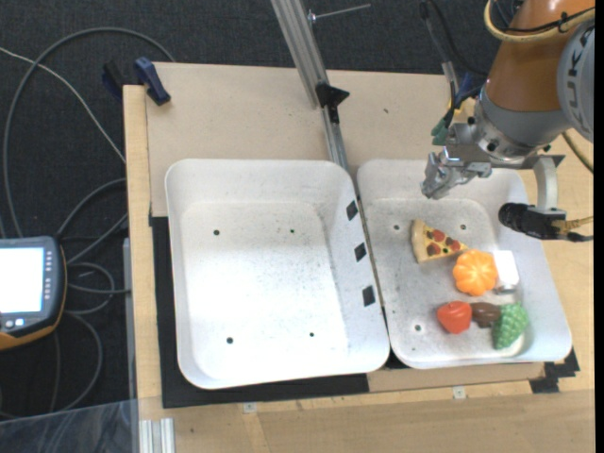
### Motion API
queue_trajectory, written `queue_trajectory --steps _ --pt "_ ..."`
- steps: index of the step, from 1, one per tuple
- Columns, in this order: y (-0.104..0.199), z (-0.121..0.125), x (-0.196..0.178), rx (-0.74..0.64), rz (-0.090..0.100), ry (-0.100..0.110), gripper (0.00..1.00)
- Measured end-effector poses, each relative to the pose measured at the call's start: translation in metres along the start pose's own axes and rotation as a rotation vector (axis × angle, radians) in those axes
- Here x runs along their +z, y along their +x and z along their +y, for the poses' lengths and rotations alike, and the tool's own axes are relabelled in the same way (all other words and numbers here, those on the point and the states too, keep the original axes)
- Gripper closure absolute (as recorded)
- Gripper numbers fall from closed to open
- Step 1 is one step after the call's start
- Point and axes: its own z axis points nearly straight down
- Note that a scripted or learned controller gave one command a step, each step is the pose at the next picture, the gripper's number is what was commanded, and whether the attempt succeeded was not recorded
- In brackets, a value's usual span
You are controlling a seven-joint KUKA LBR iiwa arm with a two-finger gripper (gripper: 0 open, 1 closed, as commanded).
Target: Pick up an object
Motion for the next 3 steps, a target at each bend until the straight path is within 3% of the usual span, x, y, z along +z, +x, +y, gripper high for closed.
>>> queue_trajectory --steps 2,3 --pt "0.1 0.015 -0.006 -0.002 0.0 -0.005 1.0" --pt "0.147 0.024 0.011 0.0 -0.001 -0.003 1.0"
